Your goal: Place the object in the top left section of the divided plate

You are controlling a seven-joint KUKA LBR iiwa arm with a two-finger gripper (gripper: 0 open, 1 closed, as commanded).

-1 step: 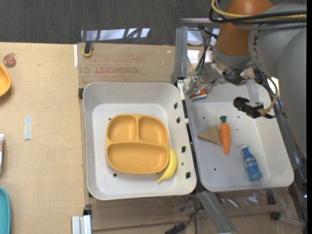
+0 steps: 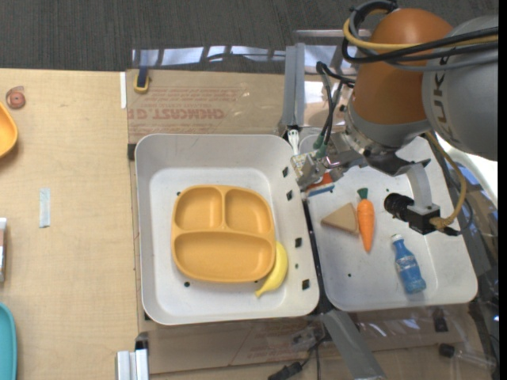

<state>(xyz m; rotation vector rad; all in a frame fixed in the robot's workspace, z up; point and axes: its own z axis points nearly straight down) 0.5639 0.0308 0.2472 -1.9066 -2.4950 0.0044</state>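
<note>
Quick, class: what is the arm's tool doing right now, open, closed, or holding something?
Tool: it cannot be told; it hangs at the right bin's upper left corner, above the wedge and carrot.

Divided plate (image 2: pixel 224 233) in left bin (image 2: pixel 150 236), banana (image 2: pixel 273 271) beside it.

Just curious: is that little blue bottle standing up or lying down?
Lying down: the blue bottle rests flat on its side in the right bin, cap toward the carrot.

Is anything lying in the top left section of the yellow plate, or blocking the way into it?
Nothing visible does. The plate's top left section holds nothing, and the banana only rests against the plate's lower right rim, away from that section.
</note>
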